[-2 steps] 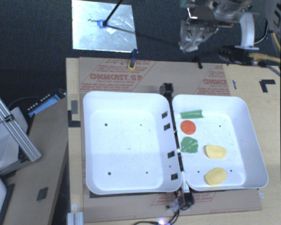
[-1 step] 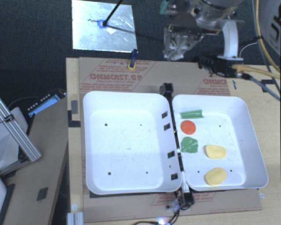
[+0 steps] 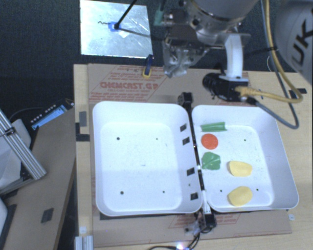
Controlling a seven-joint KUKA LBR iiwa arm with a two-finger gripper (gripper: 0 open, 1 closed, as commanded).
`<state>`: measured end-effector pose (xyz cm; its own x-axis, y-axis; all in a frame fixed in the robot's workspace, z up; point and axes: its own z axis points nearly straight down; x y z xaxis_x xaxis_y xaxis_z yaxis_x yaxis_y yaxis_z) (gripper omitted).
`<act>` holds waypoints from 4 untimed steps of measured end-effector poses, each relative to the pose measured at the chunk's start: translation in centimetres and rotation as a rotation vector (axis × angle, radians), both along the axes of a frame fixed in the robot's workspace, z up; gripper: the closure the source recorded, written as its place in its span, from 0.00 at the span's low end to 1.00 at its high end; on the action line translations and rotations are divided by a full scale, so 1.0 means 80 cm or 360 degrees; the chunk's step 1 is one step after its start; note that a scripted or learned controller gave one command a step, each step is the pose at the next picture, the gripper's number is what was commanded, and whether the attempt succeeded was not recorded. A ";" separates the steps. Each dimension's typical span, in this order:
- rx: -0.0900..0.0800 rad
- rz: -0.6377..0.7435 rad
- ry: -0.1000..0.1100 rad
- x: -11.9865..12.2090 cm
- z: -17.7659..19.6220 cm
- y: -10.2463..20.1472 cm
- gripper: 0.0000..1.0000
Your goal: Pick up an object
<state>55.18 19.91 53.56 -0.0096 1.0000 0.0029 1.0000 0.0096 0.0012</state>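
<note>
Altogether two yellow pieces [image 3: 240, 169], two green pieces [image 3: 211, 160].

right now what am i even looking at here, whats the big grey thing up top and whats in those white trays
This is one picture from a camera fixed above a bench, looking down at a slant. The grey thing at the top is a robot arm reaching in from the right; its gripper, the two-finger hand, hangs above the far edge of the bench, over the cardboard sheet. It holds nothing that I can see. Below sit two shallow white bins side by side. The right bin holds five small items: a green strip, an orange disc, a green leaf-like piece and two yellow pieces. Its job is to pick one up.
</note>
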 end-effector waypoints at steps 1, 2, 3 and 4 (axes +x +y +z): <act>-0.0001 0.0000 0.0002 -0.054 -0.001 0.047 1.00; -0.0002 -0.0006 0.0002 -0.083 -0.001 0.044 1.00; -0.0001 0.0000 0.0000 -0.082 0.012 0.044 1.00; 0.0001 0.0009 -0.0002 -0.082 0.026 0.044 1.00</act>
<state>48.64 23.46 55.66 -0.0152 0.9999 0.0033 0.9999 0.0152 0.0023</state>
